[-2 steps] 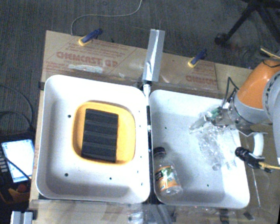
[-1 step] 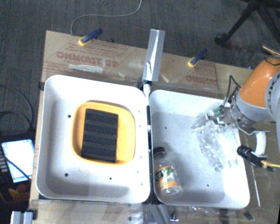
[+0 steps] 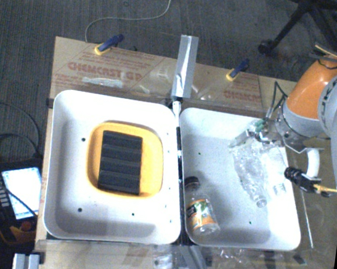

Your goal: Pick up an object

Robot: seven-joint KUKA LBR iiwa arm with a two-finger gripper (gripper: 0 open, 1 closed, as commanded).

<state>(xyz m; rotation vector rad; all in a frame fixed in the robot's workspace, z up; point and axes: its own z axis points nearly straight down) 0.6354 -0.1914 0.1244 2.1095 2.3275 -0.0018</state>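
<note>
Counting two shallow white bins on the tabletop (image 3: 72, 64), lying side by side and touching along the middle: the left bin (image 3: 58, 208) and the right bin (image 3: 279, 233).

Resting in the middle of the left bin: one yellow tray (image 3: 96, 151), and lying inside it, one black ribbed block (image 3: 121, 162).

Lying in the right bin: two things. One crumpled clear plastic bottle (image 3: 255, 171), stretching from the far right corner toward the middle of the bin. One small bottle (image 3: 199, 213) with a dark cap and an orange-and-green label, lying on its side against the bin's near left corner, well apart from the clear one.

Reaching in from the right: one grey arm with its orange band (image 3: 307, 97) hanging over the bin's far right corner. Hovering at the upper end of the crumpled clear plastic bottle: the tool (image 3: 266, 131), too dark and small for telling whether spread or pressed together, or whether touching the plastic at all.

Gripping the far edge of the tabletop: two blue-and-yellow clamps, one on the left (image 3: 108, 44) and one on the right (image 3: 238, 68). Standing between them, above the seam of the bins: one grey post (image 3: 185, 65).
</note>
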